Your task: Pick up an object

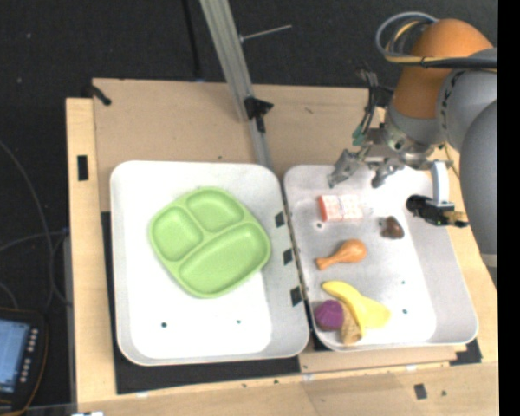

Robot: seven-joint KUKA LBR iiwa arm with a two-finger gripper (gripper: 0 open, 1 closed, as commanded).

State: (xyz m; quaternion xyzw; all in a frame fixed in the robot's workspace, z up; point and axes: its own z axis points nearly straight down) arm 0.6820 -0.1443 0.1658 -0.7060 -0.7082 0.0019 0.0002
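Camera view: open pincer [361, 173] hangs just above the red-and-white box [341, 207].

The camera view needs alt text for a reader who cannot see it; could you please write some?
A grey arm's open gripper hovers empty over the right bin, above a small white and red box, an orange drumstick toy, a banana, a purple ball and a dark lump. The left bin holds a green divided plate.

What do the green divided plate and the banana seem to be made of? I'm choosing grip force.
The green divided plate looks like moulded plastic: uniform colour, smooth rounded ridges, soft sheen. The banana seems to be a plastic toy: flat, even yellow with a smooth surface, though real fruit cannot be ruled out.
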